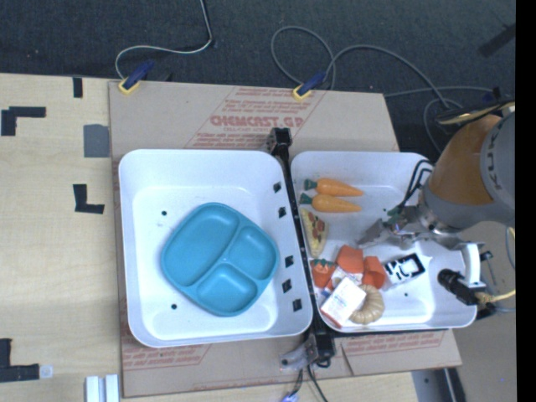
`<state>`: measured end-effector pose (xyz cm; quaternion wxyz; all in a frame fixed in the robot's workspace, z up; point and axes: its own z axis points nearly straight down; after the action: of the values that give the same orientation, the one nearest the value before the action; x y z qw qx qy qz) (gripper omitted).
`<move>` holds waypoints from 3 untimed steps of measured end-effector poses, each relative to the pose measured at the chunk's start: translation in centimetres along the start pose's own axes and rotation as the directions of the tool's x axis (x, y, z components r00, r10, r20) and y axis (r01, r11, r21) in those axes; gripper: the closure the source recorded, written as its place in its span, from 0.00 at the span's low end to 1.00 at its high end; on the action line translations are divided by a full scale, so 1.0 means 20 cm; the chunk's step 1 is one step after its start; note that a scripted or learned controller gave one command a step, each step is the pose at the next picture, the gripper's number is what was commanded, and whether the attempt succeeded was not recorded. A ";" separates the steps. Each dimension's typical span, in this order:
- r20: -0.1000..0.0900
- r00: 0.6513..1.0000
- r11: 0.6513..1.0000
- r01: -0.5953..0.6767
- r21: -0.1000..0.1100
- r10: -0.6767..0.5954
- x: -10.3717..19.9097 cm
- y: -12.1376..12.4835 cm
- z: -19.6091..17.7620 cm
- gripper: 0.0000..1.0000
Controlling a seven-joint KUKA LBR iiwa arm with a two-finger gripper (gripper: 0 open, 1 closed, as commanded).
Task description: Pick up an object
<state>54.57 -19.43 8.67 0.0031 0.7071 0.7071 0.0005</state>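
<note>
Camera view is cutting off the grey arm [490, 174] at the right, and whether its gripper [394, 224] is wide or closed cannot be made out. It is hanging over the right bin [368, 164], just beside two smooth orange carrots [335, 195] and near a jumble of red pieces, a white packet [343, 300] and a tan ring-shaped pastry [370, 306]. Lying in the left bin [201, 164] is a glossy blue divided plate [219, 259].

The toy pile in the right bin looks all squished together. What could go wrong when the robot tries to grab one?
1. The red pieces, white carton and tan ring touch, so the gripper might nudge or lift two at once.
2. The carrots lie near the right bin wall and could roll away if clipped.
3. The black-and-white block sits just below the gripper and may get bumped.
</note>
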 end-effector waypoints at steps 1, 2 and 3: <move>-0.002 1.000 1.000 0.003 -0.001 -0.003 0.14 0.36 0.00 0.00; -0.005 1.000 1.000 0.003 0.003 -0.003 0.46 0.54 0.01 0.00; -0.008 1.000 1.000 0.006 0.025 -0.006 0.43 0.60 0.01 0.00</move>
<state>66.53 -10.74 8.43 -0.0086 0.7050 0.7092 -0.0057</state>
